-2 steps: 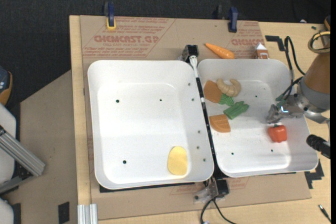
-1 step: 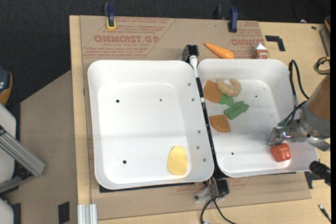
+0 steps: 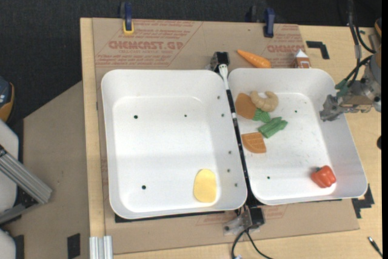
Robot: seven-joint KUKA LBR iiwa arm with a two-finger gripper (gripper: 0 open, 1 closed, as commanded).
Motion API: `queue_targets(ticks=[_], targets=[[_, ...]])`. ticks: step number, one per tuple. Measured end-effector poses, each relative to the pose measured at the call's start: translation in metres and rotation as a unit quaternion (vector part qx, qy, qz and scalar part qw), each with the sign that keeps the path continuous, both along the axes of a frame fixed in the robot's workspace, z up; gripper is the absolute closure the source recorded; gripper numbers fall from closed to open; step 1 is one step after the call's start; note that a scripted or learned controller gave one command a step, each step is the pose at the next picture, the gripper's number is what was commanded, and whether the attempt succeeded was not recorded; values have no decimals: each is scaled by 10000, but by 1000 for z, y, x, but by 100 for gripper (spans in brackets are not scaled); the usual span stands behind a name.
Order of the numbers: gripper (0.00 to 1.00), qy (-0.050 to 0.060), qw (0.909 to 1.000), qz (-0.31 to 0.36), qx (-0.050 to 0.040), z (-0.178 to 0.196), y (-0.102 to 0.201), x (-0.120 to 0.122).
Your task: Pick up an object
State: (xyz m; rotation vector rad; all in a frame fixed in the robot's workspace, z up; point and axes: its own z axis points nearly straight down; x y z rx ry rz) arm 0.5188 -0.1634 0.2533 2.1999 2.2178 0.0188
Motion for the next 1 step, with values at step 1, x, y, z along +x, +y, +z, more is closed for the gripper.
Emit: queue_targets(ticks=[1], targets=[[100, 160, 9998, -59, 35, -113, -24, -33]])
